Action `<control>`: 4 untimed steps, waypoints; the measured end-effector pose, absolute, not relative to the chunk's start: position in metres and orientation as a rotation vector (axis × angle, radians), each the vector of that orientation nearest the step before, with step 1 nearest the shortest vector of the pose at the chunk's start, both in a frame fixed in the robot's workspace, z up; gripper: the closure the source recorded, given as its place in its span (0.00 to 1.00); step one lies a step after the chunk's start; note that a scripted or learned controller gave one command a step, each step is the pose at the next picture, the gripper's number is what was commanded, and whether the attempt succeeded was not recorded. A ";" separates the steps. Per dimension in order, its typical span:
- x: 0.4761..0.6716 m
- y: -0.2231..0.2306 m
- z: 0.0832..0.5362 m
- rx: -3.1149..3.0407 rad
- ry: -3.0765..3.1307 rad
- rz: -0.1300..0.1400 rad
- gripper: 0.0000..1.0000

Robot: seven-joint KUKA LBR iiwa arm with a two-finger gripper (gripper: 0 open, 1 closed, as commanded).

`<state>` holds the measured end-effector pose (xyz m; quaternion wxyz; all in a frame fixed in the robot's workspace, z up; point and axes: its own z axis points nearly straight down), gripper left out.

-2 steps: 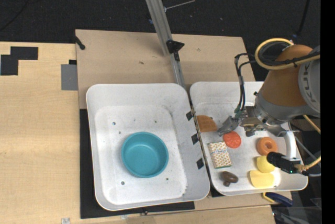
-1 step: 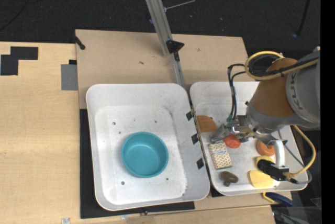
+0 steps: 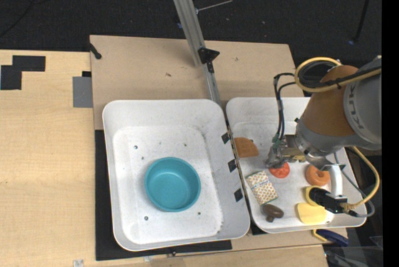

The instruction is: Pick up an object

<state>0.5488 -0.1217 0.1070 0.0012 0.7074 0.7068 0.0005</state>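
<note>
One claw [image 3: 277, 158] was all I had to work with, and I saw it low in the right bin [image 3: 252, 111], near that bin's middle, under the grey arm [image 3: 368, 115] with its orange band. On my feed the tip was blurred and partly covered by the wrist, so I could not tell whether it was open or closed. Just below it on my screen lay a small red piece [image 3: 280, 171], touching the tip or a hair short of it; I could not tell which. To the left of the claw, against the wall shared with the other bin, sat an orange-brown lump [image 3: 245, 147]. Nearer the front lay a pale block with a dotted pattern [image 3: 262, 188], tilted, and past it a dark brown pebble-like thing [image 3: 272, 212] by the front rim. An orange ring-shaped piece [image 3: 318, 176] lay to the right of the red one, and a yellow piece [image 3: 313, 214] sat in the front right corner. The left bin [image 3: 162, 117] held a teal bowl [image 3: 173, 183], upright, well apart from the claw. Both bins stood on the worktop [image 3: 143, 66], and a metal rail [image 3: 185, 10] slanted in from behind toward the gap between them.
</note>
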 end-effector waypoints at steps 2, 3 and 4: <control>0.550 -0.119 0.230 2.220 2.219 0.003 1.00; 0.550 -0.119 0.282 2.220 2.219 0.004 1.00; 0.570 -0.068 0.262 2.219 2.227 -0.001 1.00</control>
